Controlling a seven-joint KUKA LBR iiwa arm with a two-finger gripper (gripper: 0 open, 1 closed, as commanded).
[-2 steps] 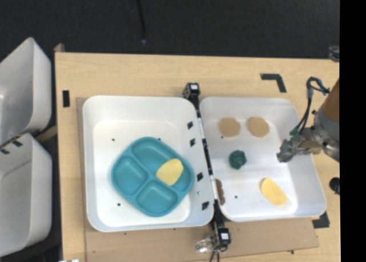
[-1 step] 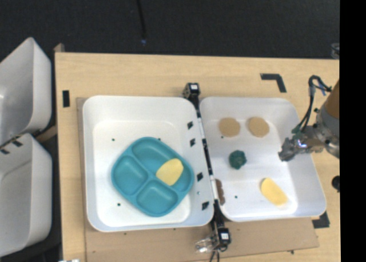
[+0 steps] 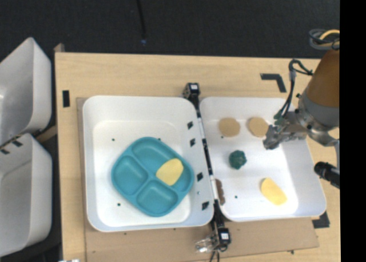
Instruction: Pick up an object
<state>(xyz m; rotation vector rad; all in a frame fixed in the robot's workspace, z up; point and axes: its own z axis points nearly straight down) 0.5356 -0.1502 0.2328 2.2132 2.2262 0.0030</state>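
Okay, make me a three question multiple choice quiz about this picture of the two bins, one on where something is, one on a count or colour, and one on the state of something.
1. Where does the blue divided plate lie?
A. in the left bin
B. in the right bin
C. on the bare bench

2. How many round tan discs lie in the right bin?
A. none
B. two
C. five

3. How does the yellow piece in the left bin lie?
A. on the bin floor beside the plate
B. resting on the plate
C. hanging over the bin wall

Answers:
1 A: the plate sits on the left bin's floor.
2 B: one tan disc and a second tan disc lie side by side near the far wall, by the gripper.
3 B: it lies on the plate's right side.
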